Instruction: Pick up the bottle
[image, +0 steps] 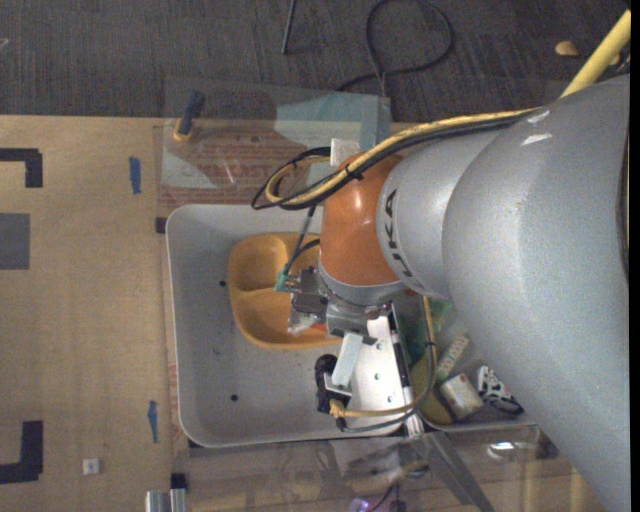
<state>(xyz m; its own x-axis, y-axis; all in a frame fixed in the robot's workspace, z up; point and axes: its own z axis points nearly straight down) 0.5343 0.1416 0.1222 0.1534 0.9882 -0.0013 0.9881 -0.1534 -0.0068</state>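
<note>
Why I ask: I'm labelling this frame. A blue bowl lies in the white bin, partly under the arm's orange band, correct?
Wrong colour: the bowl is yellow-orange, not blue. The camera view shows it lying in the white bin, partly under the arm's orange band.

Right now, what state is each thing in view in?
Orange bowl: upright, open side up, right part hidden under the arm.
White bin: lying flat, holding the bowl.
Hand: over the bowl's right side; contact unclear.
Black-and-white thing: lying in the second bin, next to the arm.
Pale block: lying beside the black-and-white thing, too small to identify.
</note>
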